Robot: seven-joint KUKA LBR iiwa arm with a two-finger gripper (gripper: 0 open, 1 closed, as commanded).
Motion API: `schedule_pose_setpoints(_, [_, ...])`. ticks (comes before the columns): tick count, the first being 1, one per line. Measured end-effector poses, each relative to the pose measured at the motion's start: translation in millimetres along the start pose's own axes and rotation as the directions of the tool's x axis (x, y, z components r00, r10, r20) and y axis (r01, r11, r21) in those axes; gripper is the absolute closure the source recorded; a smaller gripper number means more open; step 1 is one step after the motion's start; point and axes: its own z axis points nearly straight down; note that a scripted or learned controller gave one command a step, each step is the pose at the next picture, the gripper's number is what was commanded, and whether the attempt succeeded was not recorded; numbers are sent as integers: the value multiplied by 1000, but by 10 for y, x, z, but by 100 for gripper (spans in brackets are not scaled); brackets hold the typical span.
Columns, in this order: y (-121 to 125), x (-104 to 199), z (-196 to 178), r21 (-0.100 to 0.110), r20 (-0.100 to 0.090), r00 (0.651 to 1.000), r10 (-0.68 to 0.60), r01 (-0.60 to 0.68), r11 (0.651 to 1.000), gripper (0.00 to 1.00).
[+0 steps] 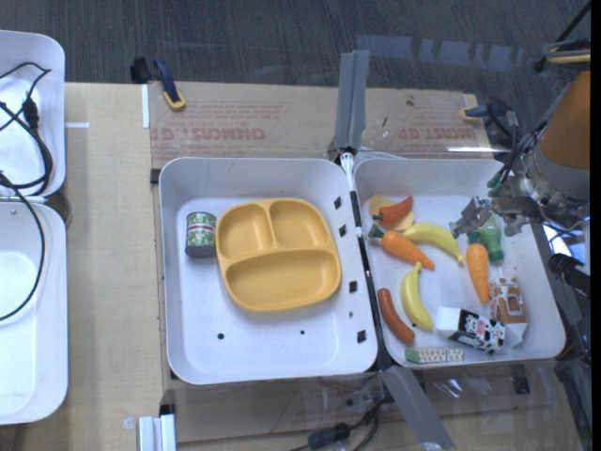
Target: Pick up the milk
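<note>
The milk point(475, 330) is a small carton with black and white cow patches, lying on its side near the front edge of the right bin point(550, 319). My gripper point(477, 220) hangs over the back right part of that bin, well behind the milk. It is just above a green vegetable point(494, 244) and the top of an orange carrot point(479, 271). Nothing shows held in it.
Around the milk lie an orange-patterned box point(508, 302), a banana point(414, 297), a sausage point(394, 315) and a small strip point(434, 354). Farther back are another banana point(438, 239), a carrot point(406, 248) and a red pepper point(395, 209). The left bin holds a yellow divided plate point(279, 252) and a green can point(200, 234).
</note>
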Motion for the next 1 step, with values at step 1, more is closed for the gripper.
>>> schedule_pose_setpoints(1, [-345,-479,-131,-1,1,992,-129,129,992,0])
